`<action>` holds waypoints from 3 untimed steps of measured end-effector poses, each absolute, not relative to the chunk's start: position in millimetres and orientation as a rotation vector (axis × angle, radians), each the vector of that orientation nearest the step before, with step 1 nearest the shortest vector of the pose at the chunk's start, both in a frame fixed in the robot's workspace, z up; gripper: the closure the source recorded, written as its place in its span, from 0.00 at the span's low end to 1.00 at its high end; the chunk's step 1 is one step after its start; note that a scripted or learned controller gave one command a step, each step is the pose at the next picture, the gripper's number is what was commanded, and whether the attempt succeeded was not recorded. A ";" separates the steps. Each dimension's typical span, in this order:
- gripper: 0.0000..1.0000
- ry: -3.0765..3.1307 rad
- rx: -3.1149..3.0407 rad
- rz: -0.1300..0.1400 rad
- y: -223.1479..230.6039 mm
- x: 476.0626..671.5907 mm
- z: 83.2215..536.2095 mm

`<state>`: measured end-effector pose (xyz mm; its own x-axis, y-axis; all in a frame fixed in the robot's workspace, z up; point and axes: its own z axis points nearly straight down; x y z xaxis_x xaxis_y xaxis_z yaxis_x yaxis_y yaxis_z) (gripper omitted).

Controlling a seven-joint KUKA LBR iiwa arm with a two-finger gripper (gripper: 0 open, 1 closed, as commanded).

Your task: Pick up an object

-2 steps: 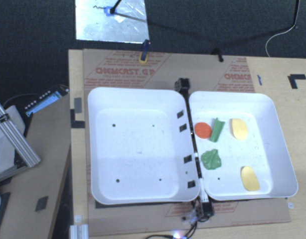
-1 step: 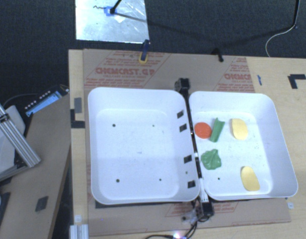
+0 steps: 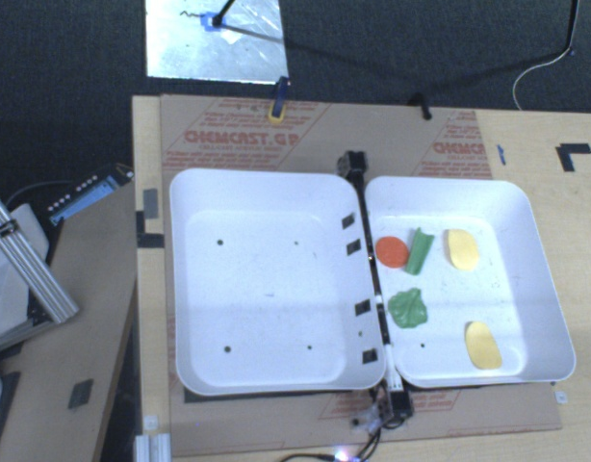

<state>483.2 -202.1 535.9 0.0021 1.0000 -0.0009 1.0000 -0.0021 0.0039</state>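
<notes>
Since no arm reached in, tool state couldn't be told. Nearest in the right bin point(image 3: 541, 287) lay a yellow oval point(image 3: 483, 345), likely light, stiff, slick; green lump point(image 3: 408, 308) beyond, softer, easier pinched across.

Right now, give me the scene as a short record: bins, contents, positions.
bins: two shallow white bins side by side, left bin, right bin
right bin contents: five items
orange disc: near the divider, touching the green stick
green stick: tilted, just right of the disc
pale yellow piece: right of the stick, apart from it
green leafy piece: below the disc, near the divider
yellow oval: near the front wall, apart from the rest
</notes>
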 end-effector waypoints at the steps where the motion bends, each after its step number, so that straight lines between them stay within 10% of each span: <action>1: 1.00 2.225 2.210 0.002 -205.6 564.0 534.8; 2: 1.00 2.218 2.221 0.003 -207.0 483.1 536.3; 3: 1.00 2.222 2.215 0.003 -206.2 486.6 535.4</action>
<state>486.6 -206.2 535.4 -0.0031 1.0000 -0.0014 1.0000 0.0031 0.0039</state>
